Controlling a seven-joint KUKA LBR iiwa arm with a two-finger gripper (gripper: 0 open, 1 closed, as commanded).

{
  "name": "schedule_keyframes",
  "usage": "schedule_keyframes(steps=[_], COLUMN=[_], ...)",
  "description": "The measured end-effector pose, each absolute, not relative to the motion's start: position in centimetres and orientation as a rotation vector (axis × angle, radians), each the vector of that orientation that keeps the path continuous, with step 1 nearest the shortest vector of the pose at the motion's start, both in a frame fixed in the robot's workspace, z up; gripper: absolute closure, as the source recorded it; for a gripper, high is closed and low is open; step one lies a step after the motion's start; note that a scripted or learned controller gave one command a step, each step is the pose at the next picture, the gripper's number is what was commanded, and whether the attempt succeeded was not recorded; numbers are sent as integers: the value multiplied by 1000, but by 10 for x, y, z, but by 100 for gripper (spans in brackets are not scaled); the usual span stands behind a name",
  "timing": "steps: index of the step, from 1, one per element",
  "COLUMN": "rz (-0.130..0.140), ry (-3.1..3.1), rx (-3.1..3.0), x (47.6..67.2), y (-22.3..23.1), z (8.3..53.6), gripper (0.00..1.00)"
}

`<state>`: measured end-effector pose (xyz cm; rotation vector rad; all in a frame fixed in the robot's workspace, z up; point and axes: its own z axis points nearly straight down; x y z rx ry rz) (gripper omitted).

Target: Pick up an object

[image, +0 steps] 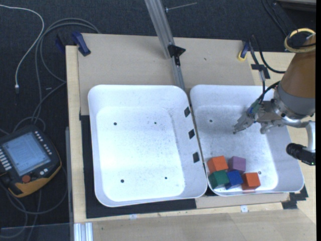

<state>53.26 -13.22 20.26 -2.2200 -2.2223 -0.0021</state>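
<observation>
Robotics lab: teach pendant (26,157), cables (35,29), bench (125,59).

You see the arm (301,82) come in from the right. It has a wide orange band, then a grey ring under it. Thin cables, some black and one green, run along the wrist. The gripper (251,123) is grey metal with two thin fingers.

white speckled bins (135,97); orange (217,163), purple (237,163), green (218,178), blue (233,178) blocks (another orange (251,180)).
</observation>
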Motion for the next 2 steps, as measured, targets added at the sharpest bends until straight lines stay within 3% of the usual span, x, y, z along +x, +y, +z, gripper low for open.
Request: schedule_keyframes(steps=[1, 2], rz=[10, -3], ry=[-2209, -2228], rx=[-2223, -2221], x=[509, 603], y=[-194, -218], z=[132, 99], gripper=[0, 0])
